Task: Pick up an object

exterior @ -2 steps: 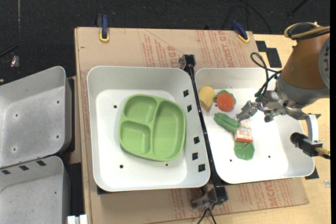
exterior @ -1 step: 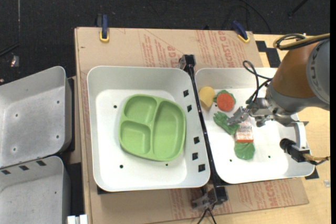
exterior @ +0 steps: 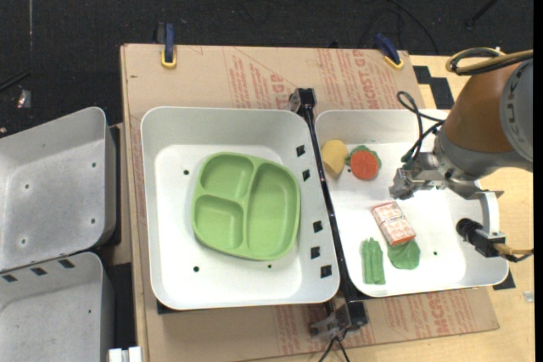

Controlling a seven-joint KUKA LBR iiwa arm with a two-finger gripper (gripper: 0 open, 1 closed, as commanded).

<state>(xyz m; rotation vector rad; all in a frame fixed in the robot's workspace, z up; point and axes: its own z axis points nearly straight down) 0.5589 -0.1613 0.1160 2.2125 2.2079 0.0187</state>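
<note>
Nearest the camera, at the front of the right-hand bin (exterior: 484, 271), lie two green pieces: a ridged, pod-shaped toy vegetable (exterior: 372, 261) and, just beside it, a flat leafy green piece (exterior: 405, 256). A small red-and-white carton (exterior: 393, 223) lies tilted with its lower corner overlapping the leafy piece. Toward the back of the same bin, a yellow toy fruit (exterior: 334, 156) and a red toy tomato or strawberry (exterior: 365, 164) lie just beside each other, close to the divider between the bins. All candidate objects are loose and scattered in this one bin, presumably so that any of them may be taken.

Left-hand bin (exterior: 161, 182) holds a green three-compartment plate (exterior: 247, 205), flat and centred, nothing on it; it looks placed as a receiving dish rather than a target.

KUKA arm (exterior: 488, 119) reaches in from the right, its wrist turned downward over the right-hand bin. Its gripper (exterior: 407, 181) hangs to the right of the red fruit and above the carton, apart from both as far as can be judged. Whether it is released or clenched cannot be told at this size, and nothing is visibly held.

Judgement: the pick is not yet made. The carton or the red fruit are the nearest candidates; the carton's overlap with the leafy piece could disturb a grasp
</note>
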